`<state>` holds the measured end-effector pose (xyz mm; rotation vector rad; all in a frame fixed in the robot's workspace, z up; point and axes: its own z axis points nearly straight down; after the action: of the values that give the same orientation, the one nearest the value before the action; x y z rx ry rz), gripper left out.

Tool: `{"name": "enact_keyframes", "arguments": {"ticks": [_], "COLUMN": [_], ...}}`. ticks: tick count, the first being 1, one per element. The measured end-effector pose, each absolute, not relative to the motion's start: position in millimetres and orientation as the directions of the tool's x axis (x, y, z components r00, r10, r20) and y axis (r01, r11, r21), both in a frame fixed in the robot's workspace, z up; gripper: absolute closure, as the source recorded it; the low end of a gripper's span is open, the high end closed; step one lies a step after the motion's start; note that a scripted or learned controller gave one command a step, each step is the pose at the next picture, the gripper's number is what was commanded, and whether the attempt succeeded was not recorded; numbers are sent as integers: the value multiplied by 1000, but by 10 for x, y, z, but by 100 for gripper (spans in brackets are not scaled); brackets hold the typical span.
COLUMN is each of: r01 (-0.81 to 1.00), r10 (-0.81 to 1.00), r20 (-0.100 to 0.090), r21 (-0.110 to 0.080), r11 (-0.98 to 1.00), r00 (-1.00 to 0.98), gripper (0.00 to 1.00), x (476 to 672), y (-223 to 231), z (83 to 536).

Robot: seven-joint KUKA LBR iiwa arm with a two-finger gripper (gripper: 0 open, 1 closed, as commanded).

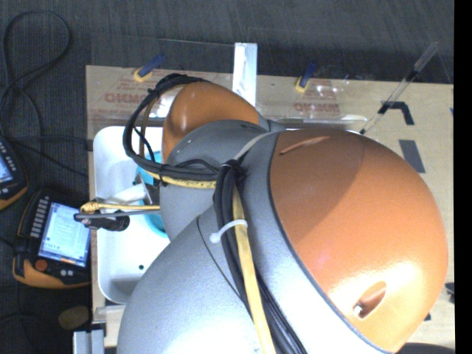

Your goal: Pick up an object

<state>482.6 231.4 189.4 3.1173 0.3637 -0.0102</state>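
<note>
Camera view: grey arm [221,293] with orange band leaning over left white bin [110,150] on desk [332,98]. Blue object [156,226] in that bin, partly hidden under arm. Grasp apart or together: cannot tell.

1. The grey arm [214,286], with broad orange shells, is reaching in from the right and covering most of the bench.
2. The left white bin [122,260] is showing its rim and a bare strip of floor beside the arm.
3. A light-blue thing [150,177] is peeking out from under the arm inside that bin, its shape hidden.
4. A handheld pendant [59,234] with a lit screen is lying left of the bench.
</note>
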Motion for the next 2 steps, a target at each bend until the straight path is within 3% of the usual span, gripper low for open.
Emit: {"name": "enact_keyframes", "arguments": {"ticks": [1, 2], "r01": [202, 203], "r10": [202, 203], "r20": [-3, -6], "r21": [5, 4], "r11": [-979, -979], "r00": [979, 979], "gripper": [100, 100], "x": [4838, 4832], "y": [1118, 491], "z": [3328, 2743]}}
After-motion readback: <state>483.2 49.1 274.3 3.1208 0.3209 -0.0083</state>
